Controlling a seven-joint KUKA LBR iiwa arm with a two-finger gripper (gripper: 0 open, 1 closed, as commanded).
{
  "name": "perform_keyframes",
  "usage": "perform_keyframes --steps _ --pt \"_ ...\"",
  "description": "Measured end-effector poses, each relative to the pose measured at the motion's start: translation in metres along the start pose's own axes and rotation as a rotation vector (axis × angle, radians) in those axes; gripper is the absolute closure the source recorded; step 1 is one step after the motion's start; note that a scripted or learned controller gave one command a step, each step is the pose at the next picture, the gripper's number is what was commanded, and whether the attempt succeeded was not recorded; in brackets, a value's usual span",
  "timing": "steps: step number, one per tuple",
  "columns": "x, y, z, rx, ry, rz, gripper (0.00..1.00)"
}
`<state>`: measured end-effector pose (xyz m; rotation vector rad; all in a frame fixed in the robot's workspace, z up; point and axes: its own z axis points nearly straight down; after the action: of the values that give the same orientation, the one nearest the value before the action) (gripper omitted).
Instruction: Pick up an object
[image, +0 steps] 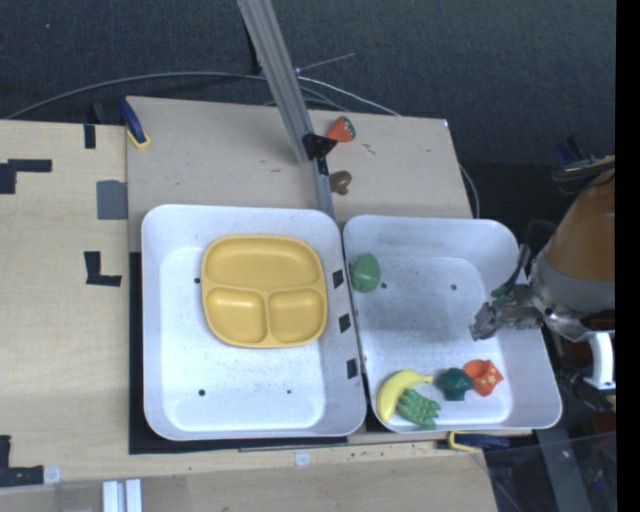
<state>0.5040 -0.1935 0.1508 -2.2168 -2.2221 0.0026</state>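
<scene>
From above and at a slant, the bench (420, 160) carries two shallow white plastic bins side by side. The left bin (170, 300) holds a yellow three-compartment plastic plate (265, 290), lying towards that bin's far edge. The right bin (500, 240) holds the loose things: a small round green toy (365, 271) just beside its left wall, and a cluster along its near edge made of a yellow toy banana (395, 387), a bumpy light-green toy (420, 408) touching the banana, a dark teal toy (454, 383) and an orange-red toy (484, 377).

The grey arm with its orange band reaches in over the right bin's right edge, and the claw (492, 318) hangs over the bin's right side. It is dark and blurred, so whether it is spread or closed cannot be told; nothing is seen in it.

The likeliest targets are the orange-red and teal toys, which lie just beside the claw, towards the bin's near edge. The banana's long axis curves up from the near edge. The round green toy is well apart, across the bin to the left.
</scene>
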Motion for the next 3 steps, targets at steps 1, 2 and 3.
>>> perform_keyframes --steps 1,2,3 --pt "0.002 0.011 -0.052 -0.007 -0.002 0.000 1.00" --pt "0.002 0.012 -0.105 -0.008 -0.003 0.000 1.00" --pt "0.058 0.032 -0.109 -0.003 0.001 -0.005 1.00"
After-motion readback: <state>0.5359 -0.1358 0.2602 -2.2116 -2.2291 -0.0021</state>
